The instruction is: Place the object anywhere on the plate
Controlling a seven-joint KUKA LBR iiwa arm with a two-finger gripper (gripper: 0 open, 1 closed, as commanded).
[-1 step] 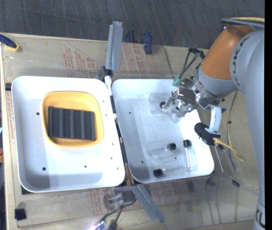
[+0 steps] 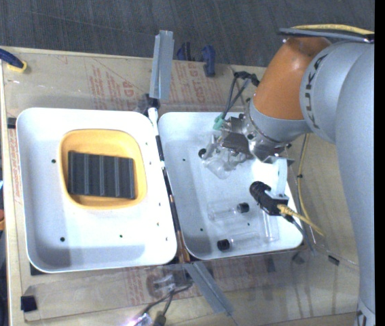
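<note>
Plate (image 2: 102,137), middle beneath dark rack (image 2: 102,175)

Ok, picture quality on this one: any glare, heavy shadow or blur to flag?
Camera view: lighting is soft and even, with no hard glare; a faint shadow greys the near wall of the left bin; the yellow plate reads crisp; the claw looks slightly soft; the clear items barely stand out against the white right bin.

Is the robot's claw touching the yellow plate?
Apart. The camera view shows the gripper over the right bin, the yellow plate in the left bin.
</note>
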